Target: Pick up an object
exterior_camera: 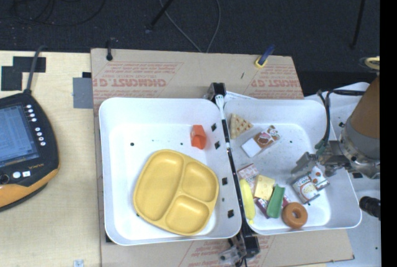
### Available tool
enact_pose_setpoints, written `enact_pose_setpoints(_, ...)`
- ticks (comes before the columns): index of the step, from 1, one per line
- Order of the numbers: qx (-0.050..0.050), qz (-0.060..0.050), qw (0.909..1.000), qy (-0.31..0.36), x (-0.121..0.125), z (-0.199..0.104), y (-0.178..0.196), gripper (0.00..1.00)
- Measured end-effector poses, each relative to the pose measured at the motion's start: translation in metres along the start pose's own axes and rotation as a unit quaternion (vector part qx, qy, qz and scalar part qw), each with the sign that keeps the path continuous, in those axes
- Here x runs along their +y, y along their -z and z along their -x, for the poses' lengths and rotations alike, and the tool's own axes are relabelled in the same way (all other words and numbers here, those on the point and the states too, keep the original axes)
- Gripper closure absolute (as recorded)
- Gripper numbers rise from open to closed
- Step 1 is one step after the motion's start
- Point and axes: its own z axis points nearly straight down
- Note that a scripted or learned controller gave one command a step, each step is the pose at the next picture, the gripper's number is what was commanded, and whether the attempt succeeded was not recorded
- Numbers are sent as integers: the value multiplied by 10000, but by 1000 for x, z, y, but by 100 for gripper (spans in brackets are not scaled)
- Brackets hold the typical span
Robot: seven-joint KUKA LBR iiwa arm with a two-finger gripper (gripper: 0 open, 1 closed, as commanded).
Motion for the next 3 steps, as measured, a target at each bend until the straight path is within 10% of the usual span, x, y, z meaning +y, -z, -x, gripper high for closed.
enact_pose_setpoints(2, -13, 62, 10000, 15, -11, 0, -97, 0)
enact_pose_setpoints(3, -12, 75, 10000, -15, -10, 2, -85, 100)
